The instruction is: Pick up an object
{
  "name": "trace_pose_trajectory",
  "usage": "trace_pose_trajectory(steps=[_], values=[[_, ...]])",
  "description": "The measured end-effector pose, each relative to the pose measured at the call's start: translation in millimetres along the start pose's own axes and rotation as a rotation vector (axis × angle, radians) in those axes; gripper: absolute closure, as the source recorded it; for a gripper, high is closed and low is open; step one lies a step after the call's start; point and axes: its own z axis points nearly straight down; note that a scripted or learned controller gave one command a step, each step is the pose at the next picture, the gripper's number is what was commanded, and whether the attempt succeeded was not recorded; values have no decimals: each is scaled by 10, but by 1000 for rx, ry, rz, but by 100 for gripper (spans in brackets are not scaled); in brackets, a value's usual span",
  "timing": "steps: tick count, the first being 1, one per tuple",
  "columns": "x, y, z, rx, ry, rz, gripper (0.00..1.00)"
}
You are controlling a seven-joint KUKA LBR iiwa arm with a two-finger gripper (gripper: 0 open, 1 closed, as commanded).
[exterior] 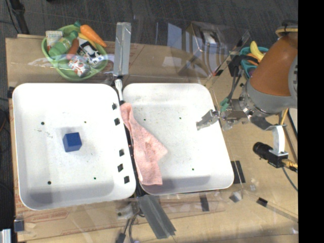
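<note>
From my seat the gripper (206, 119) hangs over the right bin's (172, 92) right edge, and I can't tell its state (too small). The pink cloth (146, 148) lies well to its left, long axis along the divider; blue cube (72, 141) further.

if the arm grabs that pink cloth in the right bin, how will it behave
The pink cloth lies crumpled along the left wall of the right bin, so it is probably floppy and would drape from a pinch. It looks thin and light. A push would likely bunch it, not slide it.
</note>
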Motion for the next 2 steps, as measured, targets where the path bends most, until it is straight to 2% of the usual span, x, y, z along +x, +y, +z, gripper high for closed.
trace_pose_trajectory(steps=[1,2], values=[[585,157,1010,1,0,-131,0],[1060,237,1612,-1,0,-240,0]])
